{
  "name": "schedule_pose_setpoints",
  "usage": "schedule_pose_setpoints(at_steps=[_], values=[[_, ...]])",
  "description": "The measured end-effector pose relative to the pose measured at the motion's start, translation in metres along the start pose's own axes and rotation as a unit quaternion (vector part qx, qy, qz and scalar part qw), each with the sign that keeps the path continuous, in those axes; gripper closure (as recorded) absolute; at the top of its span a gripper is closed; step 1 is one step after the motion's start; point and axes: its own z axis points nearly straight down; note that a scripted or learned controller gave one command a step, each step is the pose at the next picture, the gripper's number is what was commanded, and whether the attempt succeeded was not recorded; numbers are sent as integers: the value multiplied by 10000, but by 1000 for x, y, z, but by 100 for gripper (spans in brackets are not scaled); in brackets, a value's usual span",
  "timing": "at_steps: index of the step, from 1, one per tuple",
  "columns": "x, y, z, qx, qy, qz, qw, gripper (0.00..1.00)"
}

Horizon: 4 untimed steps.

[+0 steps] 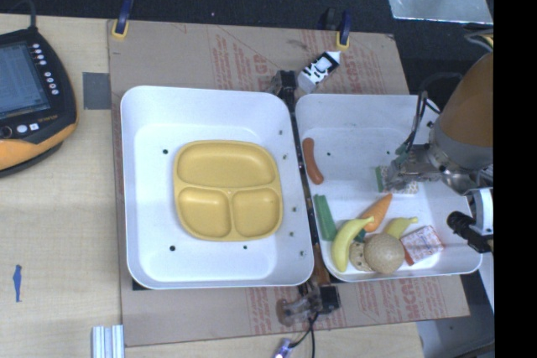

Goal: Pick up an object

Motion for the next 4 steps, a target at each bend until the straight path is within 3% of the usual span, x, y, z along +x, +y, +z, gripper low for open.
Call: schedule_pose_setpoints(at_steps=[1, 2, 3, 4], values=[[0, 0, 0, -2, 1, 2, 10000, 0], [-1, 1, -10, -19, -22, -9, 10000, 100], [-1, 1, -10, -18, -23, -13, 10000, 0], [39, -21, 25, 62, 53, 30, 10000, 0]])
